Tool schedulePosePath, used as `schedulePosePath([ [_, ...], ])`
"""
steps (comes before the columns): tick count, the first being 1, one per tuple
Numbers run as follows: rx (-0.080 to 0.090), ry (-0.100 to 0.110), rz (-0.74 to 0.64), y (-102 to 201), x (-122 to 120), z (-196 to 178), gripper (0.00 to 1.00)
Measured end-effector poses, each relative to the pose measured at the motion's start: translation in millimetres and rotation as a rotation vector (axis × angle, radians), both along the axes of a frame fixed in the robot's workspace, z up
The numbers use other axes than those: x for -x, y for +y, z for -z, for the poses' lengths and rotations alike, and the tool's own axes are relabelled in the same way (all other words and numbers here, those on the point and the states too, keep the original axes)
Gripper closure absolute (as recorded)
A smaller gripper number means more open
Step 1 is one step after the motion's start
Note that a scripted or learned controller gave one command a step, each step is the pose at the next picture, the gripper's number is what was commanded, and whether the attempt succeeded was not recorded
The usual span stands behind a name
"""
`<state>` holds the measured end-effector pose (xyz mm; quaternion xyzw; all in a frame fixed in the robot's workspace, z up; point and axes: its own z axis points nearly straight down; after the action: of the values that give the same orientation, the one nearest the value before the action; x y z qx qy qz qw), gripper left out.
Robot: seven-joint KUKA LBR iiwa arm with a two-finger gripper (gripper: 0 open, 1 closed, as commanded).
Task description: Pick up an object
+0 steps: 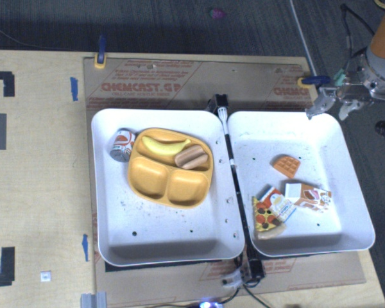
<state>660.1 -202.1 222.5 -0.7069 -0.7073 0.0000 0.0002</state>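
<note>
One gripper [329, 106], sitting over the far right corner of the right bin [353, 172], just above its rim. Two short fingers point down with a clear gap between them, nothing in that gap, so it's spread and carrying nothing. Grey wrist and the orange band go off toward the right edge.

Nearest thing below it in the right bin: an orange waffle-like piece [286, 165], lying flat near the middle, well apart from the gripper. Further toward the near side, a small white block [292, 190] next to a white-and-orange carton [314, 198], the two touching or nearly so. Left of those, a pizza slice [267, 218] flat on the bin floor, with a small printed card [281, 206] overlapping its upper edge.

Left bin [115, 230]: a yellow divided tray [170, 167] takes up the far half. Its far compartment holds a banana [162, 147] and a sausage [192, 158] side by side; the two near compartments look bare. A red-and-white can [122, 145] lies on its side just beside the tray's left edge.

Both bins sit touching along a black centre seam, on a brown board [179, 76] on the light bench [32, 172].
</note>
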Motion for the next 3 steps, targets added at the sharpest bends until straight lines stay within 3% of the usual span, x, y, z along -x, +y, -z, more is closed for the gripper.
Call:
schedulePosePath([
  [1, -0.001, 0.002, -0.001, 12.6, -6.1, 115.9, 0.0],
  [2, 0.003, -0.009, 0.0, 31.0, 47.0, 134.0, 0.0],
  [3, 0.004, -0.009, 0.001, 20.4, 115.8, 133.2, 0.0],
])
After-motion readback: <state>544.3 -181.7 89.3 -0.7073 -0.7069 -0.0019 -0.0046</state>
